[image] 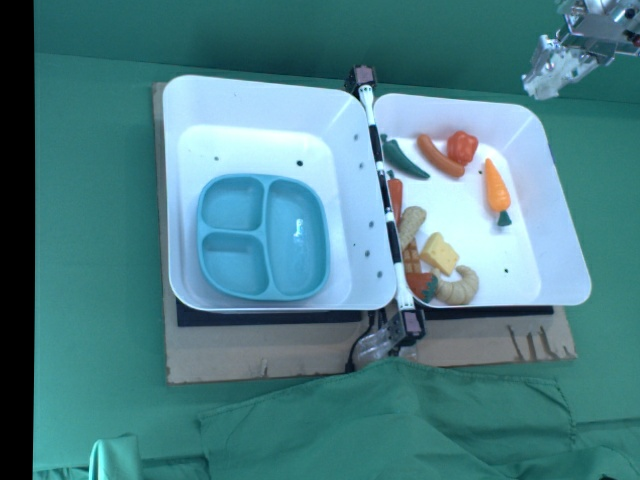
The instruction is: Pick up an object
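Note:
The right bin (560, 268) holds several toy foods: a carrot (496, 189), a red pepper (461, 146), a sausage (440, 155), a green chili (405, 158), a yellow cheese wedge (439, 254), a croissant (459, 287) and a tan piece (411, 222). My gripper (547, 76) hangs high above the bench beyond the right bin's far right corner, with nothing visible in it. Its fingers are too small and pale to read.
The left bin (200, 108) holds a light blue divided plate (263, 235). A rod with black and white clamps (385, 203) runs between the bins. Both bins rest on a cardboard sheet (270, 358). Crumpled green cloth (390, 423) lies at the front.

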`<state>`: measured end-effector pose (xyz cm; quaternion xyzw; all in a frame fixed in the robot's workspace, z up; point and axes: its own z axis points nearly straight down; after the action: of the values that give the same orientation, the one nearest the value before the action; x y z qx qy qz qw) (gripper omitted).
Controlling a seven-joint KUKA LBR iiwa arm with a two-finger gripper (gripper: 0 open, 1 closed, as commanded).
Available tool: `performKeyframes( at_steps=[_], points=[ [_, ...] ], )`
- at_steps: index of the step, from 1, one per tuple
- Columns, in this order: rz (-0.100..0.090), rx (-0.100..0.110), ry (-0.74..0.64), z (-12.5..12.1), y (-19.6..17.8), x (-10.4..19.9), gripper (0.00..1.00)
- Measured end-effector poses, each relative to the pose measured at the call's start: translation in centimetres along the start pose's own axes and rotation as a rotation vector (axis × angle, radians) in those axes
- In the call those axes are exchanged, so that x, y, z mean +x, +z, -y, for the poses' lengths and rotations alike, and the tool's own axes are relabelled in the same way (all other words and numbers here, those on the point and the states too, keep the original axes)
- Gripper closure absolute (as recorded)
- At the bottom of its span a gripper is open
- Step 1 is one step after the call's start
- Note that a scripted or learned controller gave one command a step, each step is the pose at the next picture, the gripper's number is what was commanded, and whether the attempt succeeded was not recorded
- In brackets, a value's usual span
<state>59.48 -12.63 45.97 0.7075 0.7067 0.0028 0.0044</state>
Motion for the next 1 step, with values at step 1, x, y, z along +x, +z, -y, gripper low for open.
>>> performKeyframes(
  at_steps=[1],
  points=[
    [0.003,0.001,0.004,-2.96,-2.23,-1.94,1.0]
  ],
)
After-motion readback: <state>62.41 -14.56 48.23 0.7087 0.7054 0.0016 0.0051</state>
